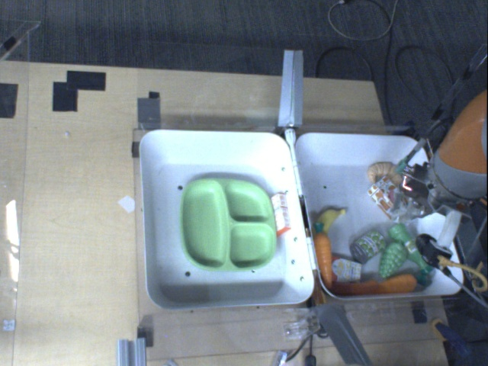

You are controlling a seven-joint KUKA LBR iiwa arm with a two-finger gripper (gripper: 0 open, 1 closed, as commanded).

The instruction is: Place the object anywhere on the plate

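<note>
The grey, orange-banded arm (467, 147) reaches down into the right white bin (335, 166); its pincer (396, 193) is blurred, grip impossible to tell.

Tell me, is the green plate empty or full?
Empty: all three compartments of the plate show bare green; the toys lie in the right bin.

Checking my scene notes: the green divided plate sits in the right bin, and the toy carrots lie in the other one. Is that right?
Not quite. The camera view shows the green divided plate in the left white bin, not the right. The orange toy carrots lie in the other bin, the right one.
</note>
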